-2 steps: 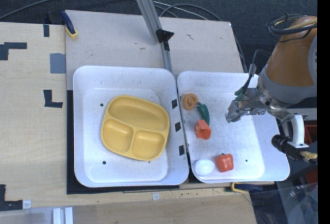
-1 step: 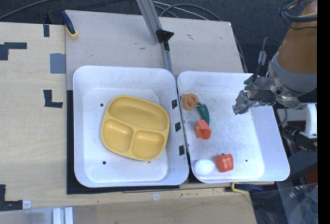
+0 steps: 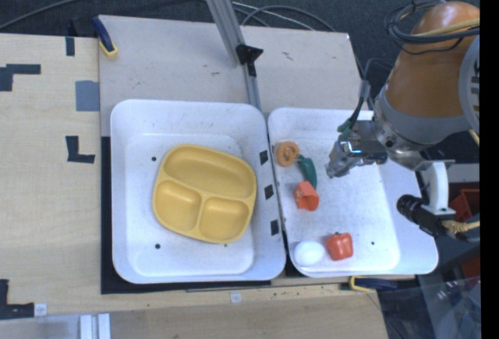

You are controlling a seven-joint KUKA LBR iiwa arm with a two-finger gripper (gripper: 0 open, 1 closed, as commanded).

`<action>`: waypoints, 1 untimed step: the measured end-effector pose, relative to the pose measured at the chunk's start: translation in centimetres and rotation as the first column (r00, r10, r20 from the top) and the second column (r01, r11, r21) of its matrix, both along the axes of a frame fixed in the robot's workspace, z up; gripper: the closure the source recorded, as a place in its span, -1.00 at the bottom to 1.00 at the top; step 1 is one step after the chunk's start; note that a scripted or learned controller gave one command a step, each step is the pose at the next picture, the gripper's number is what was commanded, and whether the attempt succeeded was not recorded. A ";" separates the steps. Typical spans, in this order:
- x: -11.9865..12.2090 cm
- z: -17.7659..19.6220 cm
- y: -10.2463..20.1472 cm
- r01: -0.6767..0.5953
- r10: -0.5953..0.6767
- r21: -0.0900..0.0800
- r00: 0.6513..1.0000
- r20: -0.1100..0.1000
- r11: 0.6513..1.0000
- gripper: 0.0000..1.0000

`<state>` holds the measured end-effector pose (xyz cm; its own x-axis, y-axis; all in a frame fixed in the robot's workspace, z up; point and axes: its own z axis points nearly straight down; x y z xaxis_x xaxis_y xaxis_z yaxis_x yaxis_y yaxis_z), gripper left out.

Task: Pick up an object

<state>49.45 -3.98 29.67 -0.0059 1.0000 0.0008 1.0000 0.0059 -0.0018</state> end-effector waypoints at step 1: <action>-0.8 -0.8 5.1 -0.001 0.001 0.000 1.000 -0.001 1.000 1.00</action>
